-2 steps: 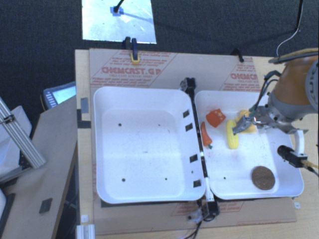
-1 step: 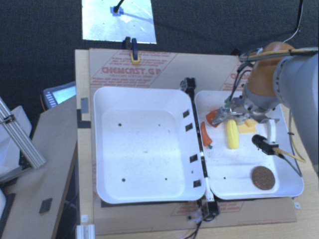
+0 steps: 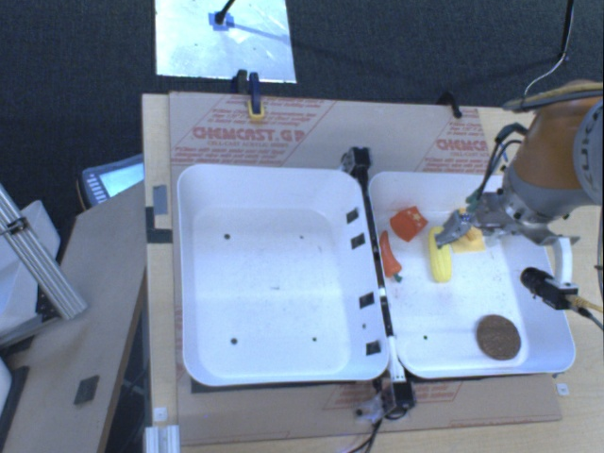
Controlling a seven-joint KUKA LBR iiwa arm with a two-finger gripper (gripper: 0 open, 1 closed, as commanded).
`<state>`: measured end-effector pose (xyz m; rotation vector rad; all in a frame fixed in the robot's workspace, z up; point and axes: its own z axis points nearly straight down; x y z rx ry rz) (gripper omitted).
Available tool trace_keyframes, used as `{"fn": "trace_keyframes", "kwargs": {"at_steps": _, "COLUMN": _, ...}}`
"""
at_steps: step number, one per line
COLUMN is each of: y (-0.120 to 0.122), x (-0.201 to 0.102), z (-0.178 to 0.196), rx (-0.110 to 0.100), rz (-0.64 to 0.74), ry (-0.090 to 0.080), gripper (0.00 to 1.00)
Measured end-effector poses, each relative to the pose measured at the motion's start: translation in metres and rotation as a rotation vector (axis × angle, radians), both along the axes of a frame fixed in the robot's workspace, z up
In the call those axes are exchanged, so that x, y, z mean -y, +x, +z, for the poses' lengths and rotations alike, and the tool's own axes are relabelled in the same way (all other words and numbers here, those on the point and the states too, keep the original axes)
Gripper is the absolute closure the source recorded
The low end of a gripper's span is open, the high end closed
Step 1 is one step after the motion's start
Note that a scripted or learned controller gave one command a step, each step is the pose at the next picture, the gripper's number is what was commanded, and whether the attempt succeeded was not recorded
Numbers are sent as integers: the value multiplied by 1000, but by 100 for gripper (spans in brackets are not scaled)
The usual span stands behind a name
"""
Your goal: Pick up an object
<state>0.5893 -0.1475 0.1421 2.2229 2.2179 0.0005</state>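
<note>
The right bin point(image 3: 543, 352) holds several objects. A red-orange block point(image 3: 409, 223) lies near its far left, with a slim red pepper with a green tip point(image 3: 390, 255) along the left wall. A yellow corn cob point(image 3: 440, 259) lies mid-bin and a brown round disc point(image 3: 497, 337) sits near the front right. My gripper point(image 3: 457, 227) hangs low in the bin, right over the corn cob's top end and touching a small yellow piece point(image 3: 471, 243) just to its right. The gripper's body hides part of that piece.
The left bin point(image 3: 269, 281) stands beside the right one, with black clips point(image 3: 359, 242) along the shared wall. A black fitting point(image 3: 545, 288) juts over the right bin's right rim. The arm's orange band point(image 3: 557, 149) looms above the bin's far right corner.
</note>
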Motion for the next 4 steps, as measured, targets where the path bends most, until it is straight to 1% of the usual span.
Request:
{"fn": "trace_keyframes", "kwargs": {"at_steps": 1, "y": 3, "x": -2, "z": 8, "rx": 4, "rz": 3, "ry": 0, "gripper": 100}}
{"fn": "trace_keyframes", "kwargs": {"at_steps": 2, "y": 3, "x": -2, "z": 8, "rx": 4, "rz": 4, "ry": 0, "gripper": 0}}
{"fn": "trace_keyframes", "kwargs": {"at_steps": 3, "y": 55, "x": -38, "z": -32, "rx": 4, "rz": 11, "ry": 0, "gripper": 0}}
{"fn": "trace_keyframes", "kwargs": {"at_steps": 4, "y": 27, "x": -17, "z": -1, "rx": 0, "rz": 2, "ry": 0, "gripper": 0}}
